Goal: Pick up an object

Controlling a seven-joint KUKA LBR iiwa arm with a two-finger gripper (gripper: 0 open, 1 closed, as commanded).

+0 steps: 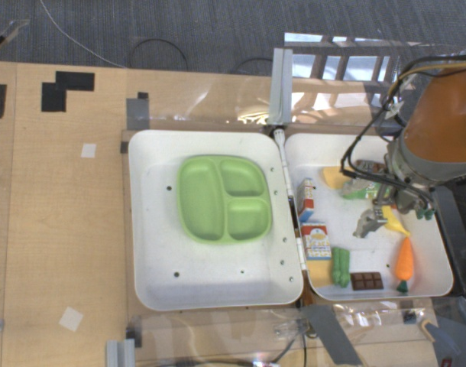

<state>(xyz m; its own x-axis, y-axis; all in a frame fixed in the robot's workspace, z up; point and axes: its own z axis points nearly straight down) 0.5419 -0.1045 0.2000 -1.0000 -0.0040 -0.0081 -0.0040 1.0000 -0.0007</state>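
We find no text that we can read. The small carton, just right of the green divided plate, bears a printed label, but its lettering is too small and blurred.

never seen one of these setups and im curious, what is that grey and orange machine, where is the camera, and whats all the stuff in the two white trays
The grey and orange machine is a robot arm reaching in from the right. At its end is a two-finger gripper, its "hand", hanging low over the right bin. I can't tell whether its fingers are open or shut, and nothing is clearly held.

There is a single camera, fixed above the bench and looking down at a slant.

The bench carries two shallow white bins side by side. The left bin holds a green divided plate. The right bin holds small toy-like items: a carrot, a chocolate bar, a green piece, a small carton, a little bottle, and yellow pieces near the gripper. The job is to pick one up.
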